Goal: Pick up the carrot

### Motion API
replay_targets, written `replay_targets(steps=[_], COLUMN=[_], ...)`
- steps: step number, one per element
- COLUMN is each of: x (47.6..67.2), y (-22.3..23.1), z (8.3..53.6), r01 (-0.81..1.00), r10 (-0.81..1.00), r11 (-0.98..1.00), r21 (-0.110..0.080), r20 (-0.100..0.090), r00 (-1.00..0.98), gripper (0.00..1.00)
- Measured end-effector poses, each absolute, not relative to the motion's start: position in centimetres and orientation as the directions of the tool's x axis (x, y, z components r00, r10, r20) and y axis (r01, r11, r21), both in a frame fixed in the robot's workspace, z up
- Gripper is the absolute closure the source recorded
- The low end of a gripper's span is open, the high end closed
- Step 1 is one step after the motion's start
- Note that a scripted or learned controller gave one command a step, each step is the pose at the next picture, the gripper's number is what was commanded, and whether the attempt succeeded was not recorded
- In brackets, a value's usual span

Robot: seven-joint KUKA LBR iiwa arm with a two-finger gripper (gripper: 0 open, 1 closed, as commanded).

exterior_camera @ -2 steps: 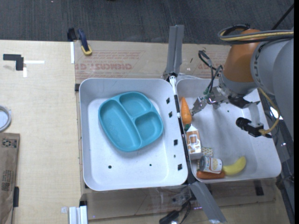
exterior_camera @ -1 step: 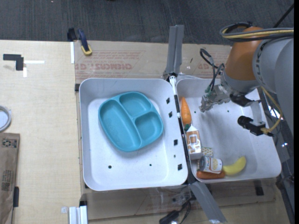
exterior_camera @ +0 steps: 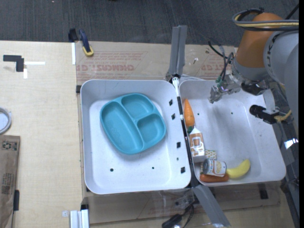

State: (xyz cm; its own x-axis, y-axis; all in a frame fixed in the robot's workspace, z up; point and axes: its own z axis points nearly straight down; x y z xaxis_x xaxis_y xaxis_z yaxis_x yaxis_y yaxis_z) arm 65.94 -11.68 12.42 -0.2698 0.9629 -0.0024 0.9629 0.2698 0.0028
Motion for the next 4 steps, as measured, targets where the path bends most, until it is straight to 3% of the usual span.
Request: replay_targets(steps=[1, 2, 3, 4], x=[65.9, 64.7, 59.7, 61.2], y=[-11.7, -10.1, -16.9, -15.9], z=[12.4, 9.2, 14.8, 13.4], r01=[0.963, 0.916, 0.992, 0.994], r10=[0.963, 0.916, 0.992, 0.994], r11=[0.270, 0.401, -0.123, -0.109], r21=[0.003, -0.001, 0.000, 0.000], r20=[-0.002, 0.000, -0.001, -0.002], r00=[-0.270, -0.401, 0.123, 0.109], gripper=[0.00, 0.00, 0.00, 0.00])
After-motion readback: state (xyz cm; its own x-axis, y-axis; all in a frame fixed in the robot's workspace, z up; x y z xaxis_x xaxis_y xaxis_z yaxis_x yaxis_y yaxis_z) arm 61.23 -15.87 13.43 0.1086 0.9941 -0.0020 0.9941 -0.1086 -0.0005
